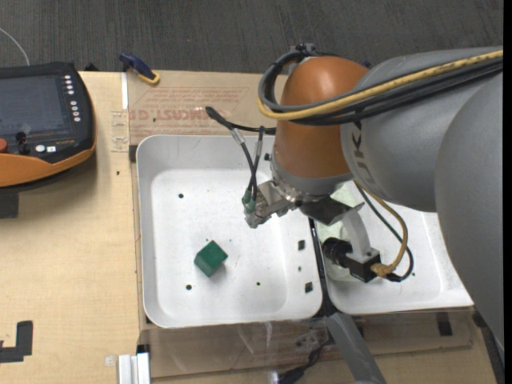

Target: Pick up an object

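Bright, even overhead light, soft shadows inside the left bin (pixel 160 214), mild sheen on the orange band (pixel 320 118), focus slightly soft.

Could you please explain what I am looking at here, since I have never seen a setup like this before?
This is one picture from a camera fixed above a bench, looking down at a slant. The big grey and orange shape is a robot arm reaching in from the right. Its gripper, the part meant to grasp things, hangs over the left bin, one of two shallow white bins side by side; the right bin is mostly covered by the arm. A green block lies loose in the left bin, apart from the gripper. The orange-edged control tablet sits at far left.
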